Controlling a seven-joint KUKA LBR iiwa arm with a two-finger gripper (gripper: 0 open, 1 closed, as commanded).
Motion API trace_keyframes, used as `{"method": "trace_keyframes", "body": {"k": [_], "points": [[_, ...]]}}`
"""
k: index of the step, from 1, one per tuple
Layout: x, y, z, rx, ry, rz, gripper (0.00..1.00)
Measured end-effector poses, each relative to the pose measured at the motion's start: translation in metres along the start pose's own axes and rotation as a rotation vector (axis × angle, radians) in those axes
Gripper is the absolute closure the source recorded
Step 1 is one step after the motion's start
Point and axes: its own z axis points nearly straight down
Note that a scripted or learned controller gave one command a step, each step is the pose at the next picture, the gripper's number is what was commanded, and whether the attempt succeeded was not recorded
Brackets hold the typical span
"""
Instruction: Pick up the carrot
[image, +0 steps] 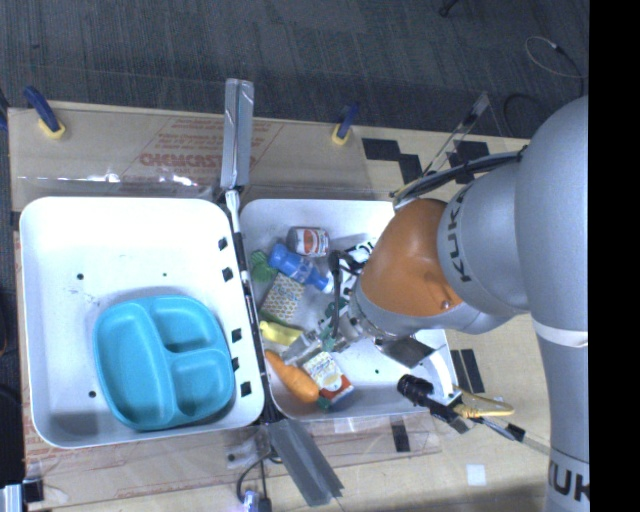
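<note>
The orange carrot lies on its side at the front left corner of the right bin, close to the wall between the two bins. My gripper hangs low over the middle of that bin, just above and to the right of the carrot, among the clutter. The arm's orange band and grey wrist cover the right half of the bin. Nothing shows as held.
Around the carrot lie a printed packet, a yellow item, a mesh-patterned pouch, a blue bottle, a green piece and a can. The left bin holds a blue divided plate.
</note>
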Motion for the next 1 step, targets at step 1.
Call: {"method": "trace_keyframes", "body": {"k": [1], "points": [[0.0011, -0.0009, -0.0081, 0.005, 0.005, -0.005, 1.00]]}}
